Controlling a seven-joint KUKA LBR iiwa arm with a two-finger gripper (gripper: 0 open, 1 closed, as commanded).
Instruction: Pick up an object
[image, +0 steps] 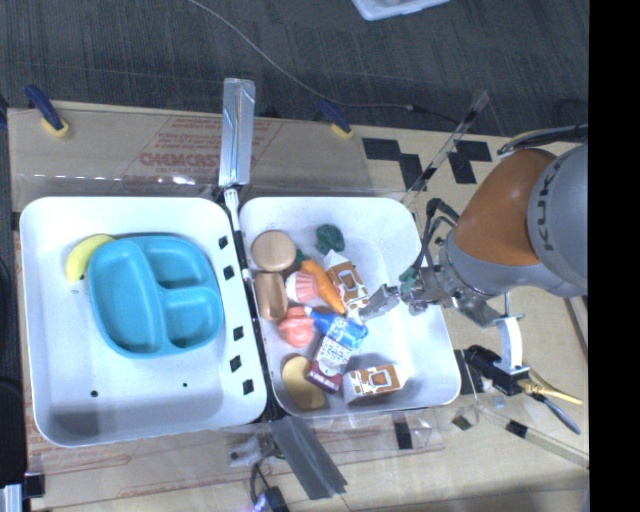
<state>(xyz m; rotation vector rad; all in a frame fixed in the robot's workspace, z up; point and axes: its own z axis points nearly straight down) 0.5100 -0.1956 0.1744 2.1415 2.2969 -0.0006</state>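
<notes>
Two shallow white bins sit side by side on the table (560, 420). The left bin (60, 390) holds a blue divided tray (155, 292), and a yellow banana (84, 253) curves out from behind the tray's upper left corner, touching it. The right bin (400, 225) holds a crowded pile of toy food: a round brown bread-like piece (273, 249) at the upper left with a tan cylinder (270, 295) just below it, a dark green lump (330, 238) near the top, an orange carrot (324, 285) lying aslant with its long axis running from upper left down to lower right, a pink piece (295, 327) below that, a small brown-and-white carton (347, 283) beside the carrot, a blue-and-purple carton (335, 350) tilted so its long axis runs from upper right to lower left, a second brown-and-white carton (372, 381) lying on its side near the bin's lower edge, and a yellowish round piece (298, 382) at the lower left. The arm reaches in from the right (orange band above the wrist), and the end effector (380, 300) hangs low over the right bin, just beside the upper brown-and-white carton and above the blue-and-purple one. Whether it is released or clenched cannot be told, and nothing is visibly caught in it.
</notes>
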